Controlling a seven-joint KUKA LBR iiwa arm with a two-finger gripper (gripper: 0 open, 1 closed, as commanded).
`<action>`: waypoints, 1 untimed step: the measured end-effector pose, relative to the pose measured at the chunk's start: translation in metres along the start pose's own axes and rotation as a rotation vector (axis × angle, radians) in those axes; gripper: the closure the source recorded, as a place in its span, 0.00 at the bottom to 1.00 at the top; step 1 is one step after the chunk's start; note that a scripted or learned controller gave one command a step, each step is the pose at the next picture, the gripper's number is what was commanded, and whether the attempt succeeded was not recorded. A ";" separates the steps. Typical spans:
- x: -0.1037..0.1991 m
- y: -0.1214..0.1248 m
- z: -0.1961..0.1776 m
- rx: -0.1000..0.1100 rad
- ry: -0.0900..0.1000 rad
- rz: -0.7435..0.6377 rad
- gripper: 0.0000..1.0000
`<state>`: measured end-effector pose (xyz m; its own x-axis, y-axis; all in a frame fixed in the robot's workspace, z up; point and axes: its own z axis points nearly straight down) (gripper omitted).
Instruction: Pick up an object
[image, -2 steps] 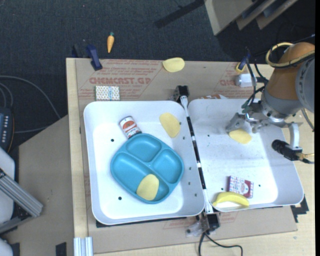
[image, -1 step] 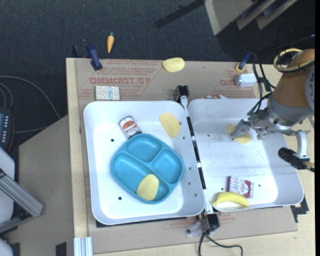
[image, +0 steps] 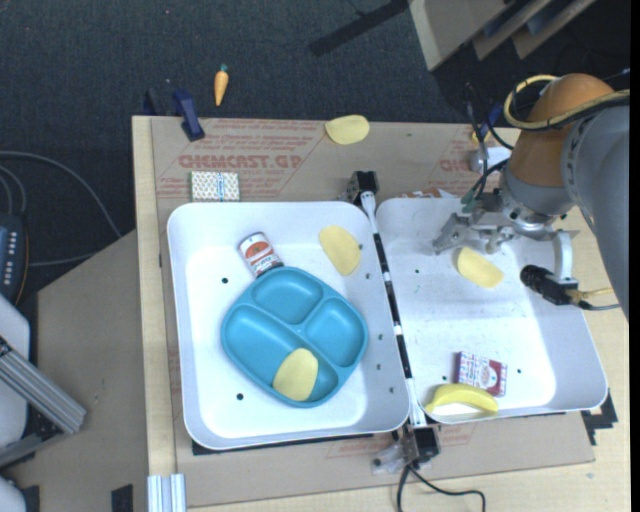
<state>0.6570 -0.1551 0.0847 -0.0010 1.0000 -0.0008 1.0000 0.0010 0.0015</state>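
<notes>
A cardboard-topped bench was seen bearing two white bins. In the left bin a blue divided plate was set. Over the right bin the gripper was lowered (whether anything was gripped cannot be told), just beside a yellow chip. A banana was lying near the front rim.

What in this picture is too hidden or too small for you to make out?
- The tool in the camera view: the arm's wrist covers it, so whether it grips the yellow piece under it is unclear.
- The small can: label too small to read.
- The red box: print too small; the banana overlaps its lower edge.
</notes>
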 end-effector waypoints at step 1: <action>-0.014 -0.026 0.000 0.003 0.000 0.001 0.00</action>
<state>0.6311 -0.1694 0.0848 -0.0002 1.0000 -0.0003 1.0000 0.0002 -0.0013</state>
